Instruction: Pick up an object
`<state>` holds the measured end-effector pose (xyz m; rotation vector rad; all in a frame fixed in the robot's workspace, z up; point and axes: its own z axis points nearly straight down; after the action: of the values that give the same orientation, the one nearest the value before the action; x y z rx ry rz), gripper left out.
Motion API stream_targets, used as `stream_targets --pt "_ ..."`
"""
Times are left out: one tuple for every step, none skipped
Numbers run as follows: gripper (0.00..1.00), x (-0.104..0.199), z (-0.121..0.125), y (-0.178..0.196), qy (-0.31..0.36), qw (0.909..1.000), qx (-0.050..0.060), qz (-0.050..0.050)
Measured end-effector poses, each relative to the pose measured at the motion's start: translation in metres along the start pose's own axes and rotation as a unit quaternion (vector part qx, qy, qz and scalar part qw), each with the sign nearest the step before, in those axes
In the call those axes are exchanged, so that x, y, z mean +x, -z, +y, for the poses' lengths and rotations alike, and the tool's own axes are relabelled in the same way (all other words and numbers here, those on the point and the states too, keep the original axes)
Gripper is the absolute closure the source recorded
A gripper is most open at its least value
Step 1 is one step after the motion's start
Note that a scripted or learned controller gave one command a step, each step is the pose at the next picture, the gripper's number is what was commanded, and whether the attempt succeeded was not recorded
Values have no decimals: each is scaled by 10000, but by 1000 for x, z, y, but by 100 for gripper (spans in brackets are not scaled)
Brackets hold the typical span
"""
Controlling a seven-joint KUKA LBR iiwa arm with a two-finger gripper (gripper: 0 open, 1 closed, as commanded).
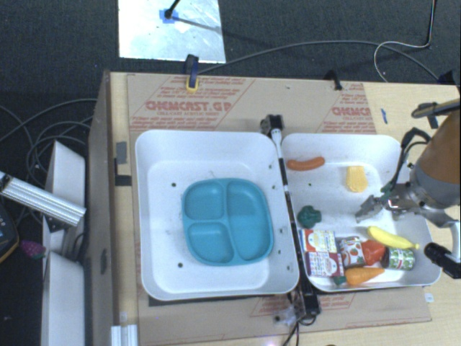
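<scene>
The banana (391,237) lies in the right bin (338,148), just below the gripper (372,207), whose fingers stand spread and empty; it should descend straight, straddle the fruit's middle, avoiding the nearby can (402,259)

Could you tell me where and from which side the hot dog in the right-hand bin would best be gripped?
Probably across the middle of the hot dog, coming straight down from above. It lies flat and roughly left-to-right near the far end of the right bin, slender and with bare floor all round, so the pincer could close across its narrow width without nudging the yellow block.
</scene>
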<state>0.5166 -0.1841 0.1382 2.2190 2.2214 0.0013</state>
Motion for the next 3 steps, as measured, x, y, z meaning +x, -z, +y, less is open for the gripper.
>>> stream_targets --pt "0 -8 70 -38 13 10000 3 1" --pt "0 -5 -14 73 -1 10000 -11 -7" --pt "0 -22 -26 -30 -2 10000 13 4"
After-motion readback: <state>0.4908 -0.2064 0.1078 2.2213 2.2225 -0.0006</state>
